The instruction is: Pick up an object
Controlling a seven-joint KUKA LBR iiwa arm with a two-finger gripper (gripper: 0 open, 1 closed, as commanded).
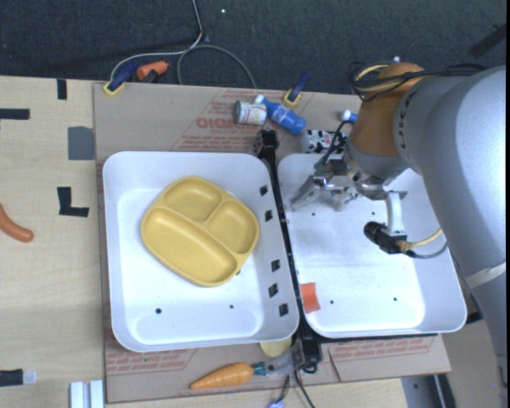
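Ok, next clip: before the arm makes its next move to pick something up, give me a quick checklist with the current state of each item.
1. Target inside a bin: ok. A yellow divided plate lies in the left bin; a small orange piece lies in the right bin.
2. Gripper over a bin: ok, at the right bin's upper left.
3. Gripper over an object: not ok. Bare bin floor lies around it; the orange piece is nearer the front edge.
4. Object between the fingers: cannot tell, too blurred.
5. Strays outside the bins: ok. The carrot, sausage and bottle lie apart from it.
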